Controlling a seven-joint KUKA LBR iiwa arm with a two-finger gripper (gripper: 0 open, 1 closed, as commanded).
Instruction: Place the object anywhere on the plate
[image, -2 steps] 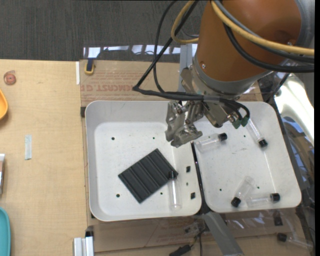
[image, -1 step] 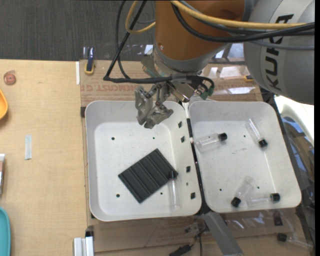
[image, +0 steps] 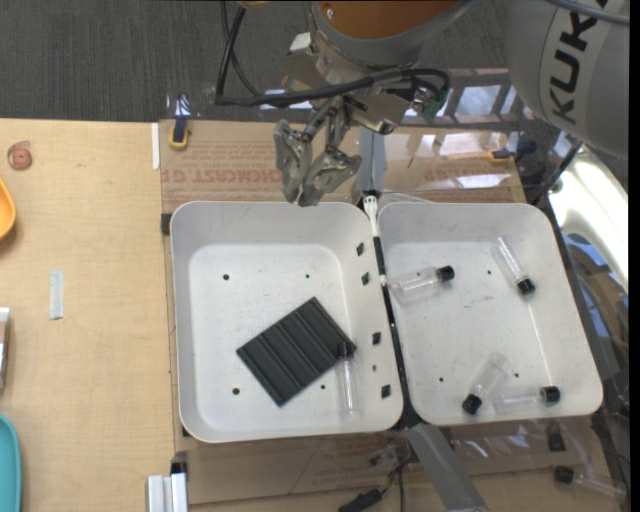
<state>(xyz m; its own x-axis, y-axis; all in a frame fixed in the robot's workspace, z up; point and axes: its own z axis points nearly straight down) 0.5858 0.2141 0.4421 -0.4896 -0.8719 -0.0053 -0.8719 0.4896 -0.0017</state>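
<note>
our pincer (image: 312, 185) hangs empty, fingers slightly apart — the vial (image: 347, 385) lies well below it, just beside the plate (image: 292, 350), upright in view.

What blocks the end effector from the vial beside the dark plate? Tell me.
Nothing visible. The end effector is above the left bin's far rim; bare bin floor separates it from the vial lying by the plate's right corner.

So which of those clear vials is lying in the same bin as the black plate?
The vial in the left bin, beside the black ribbed plate. The others lie in the right bin.
</note>
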